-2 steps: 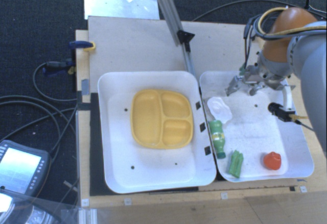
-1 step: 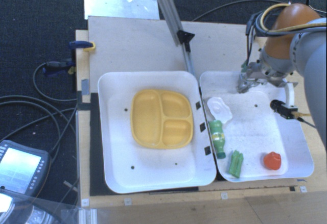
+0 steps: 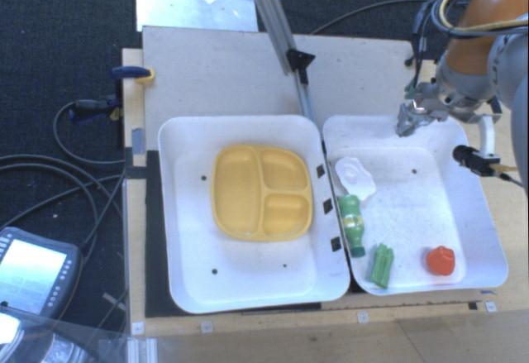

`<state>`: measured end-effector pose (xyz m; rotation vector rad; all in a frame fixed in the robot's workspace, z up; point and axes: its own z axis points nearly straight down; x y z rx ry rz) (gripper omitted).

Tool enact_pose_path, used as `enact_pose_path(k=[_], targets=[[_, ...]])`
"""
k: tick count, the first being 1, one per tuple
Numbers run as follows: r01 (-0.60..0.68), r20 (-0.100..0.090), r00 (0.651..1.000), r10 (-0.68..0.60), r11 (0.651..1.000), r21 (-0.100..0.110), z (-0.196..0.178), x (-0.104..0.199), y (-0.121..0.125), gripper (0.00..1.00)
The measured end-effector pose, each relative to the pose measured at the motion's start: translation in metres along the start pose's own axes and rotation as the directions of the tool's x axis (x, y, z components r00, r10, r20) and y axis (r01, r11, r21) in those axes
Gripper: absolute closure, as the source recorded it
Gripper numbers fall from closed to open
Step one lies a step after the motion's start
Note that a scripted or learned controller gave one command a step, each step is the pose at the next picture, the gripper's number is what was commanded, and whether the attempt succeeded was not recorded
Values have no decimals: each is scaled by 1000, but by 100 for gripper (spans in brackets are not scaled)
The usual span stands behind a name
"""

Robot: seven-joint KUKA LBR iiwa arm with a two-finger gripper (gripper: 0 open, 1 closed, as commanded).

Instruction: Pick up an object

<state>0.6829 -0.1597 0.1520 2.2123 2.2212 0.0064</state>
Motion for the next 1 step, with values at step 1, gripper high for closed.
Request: enact_pose_path(k=[1], targets=[[5, 0, 1000, -5, 1000, -1, -47, -1, 9, 100]])
